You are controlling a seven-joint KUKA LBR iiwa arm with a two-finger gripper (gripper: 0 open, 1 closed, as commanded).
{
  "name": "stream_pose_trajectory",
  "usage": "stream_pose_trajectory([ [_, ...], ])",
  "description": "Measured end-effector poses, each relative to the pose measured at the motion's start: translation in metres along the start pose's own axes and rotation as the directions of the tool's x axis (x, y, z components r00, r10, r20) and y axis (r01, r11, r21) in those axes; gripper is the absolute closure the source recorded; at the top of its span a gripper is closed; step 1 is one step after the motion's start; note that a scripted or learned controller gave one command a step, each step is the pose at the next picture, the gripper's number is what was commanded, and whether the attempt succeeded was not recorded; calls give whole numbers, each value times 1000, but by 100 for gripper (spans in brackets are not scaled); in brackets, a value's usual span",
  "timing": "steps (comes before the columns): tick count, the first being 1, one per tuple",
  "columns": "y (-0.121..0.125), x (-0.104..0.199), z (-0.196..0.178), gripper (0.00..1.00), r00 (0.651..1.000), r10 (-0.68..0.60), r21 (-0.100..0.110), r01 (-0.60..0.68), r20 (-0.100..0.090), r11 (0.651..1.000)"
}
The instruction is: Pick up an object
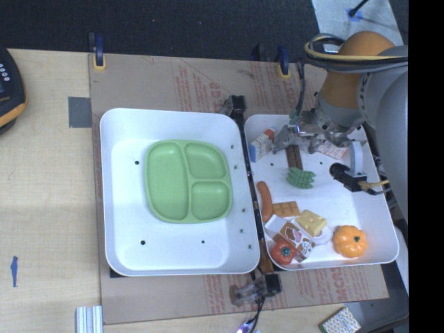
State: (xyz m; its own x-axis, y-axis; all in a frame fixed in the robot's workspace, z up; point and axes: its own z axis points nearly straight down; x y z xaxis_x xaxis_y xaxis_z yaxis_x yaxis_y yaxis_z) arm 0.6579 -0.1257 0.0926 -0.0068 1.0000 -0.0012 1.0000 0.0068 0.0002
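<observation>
The right bin [378, 214] serves as the landmark here; it stands on the counter [48, 207] just beside the left bin [125, 186], which carries a green divided plate [187, 180].

The arm [347, 82] reaches over the right bin's far edge, and the hand [304, 136] hangs low over the bin's far end, near its middle. From this angle it cannot be told whether the hand is wide or narrow, or whether it grips anything.

A brown stick [295, 158] pokes out from beneath the hand toward the bin's middle. Whether the two touch is unclear. A green leafy toy [301, 178] lies just beside the stick's nearer end. A small carton [262, 145] sits in the bin's far corner on the side of the left bin.

Along that same wall, nearer the camera, lies a sausage [264, 200], with a cracker [286, 209] touching it. A yellow block [311, 222] rests just beyond the cracker, and a printed packet [286, 245] lies at the bin's near edge. An orange pumpkin [349, 241] stands in the near corner farthest from the left bin.
</observation>
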Motion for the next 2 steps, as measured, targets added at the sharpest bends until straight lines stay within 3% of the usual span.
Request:
stream_pose_trajectory([
  [1, -37, 16, 1, 0, 1000, 4, 8, -4, -1, 1000],
  [2, 0, -23, 0, 0, 1000, 4, -1, -4, 1, 1000],
])
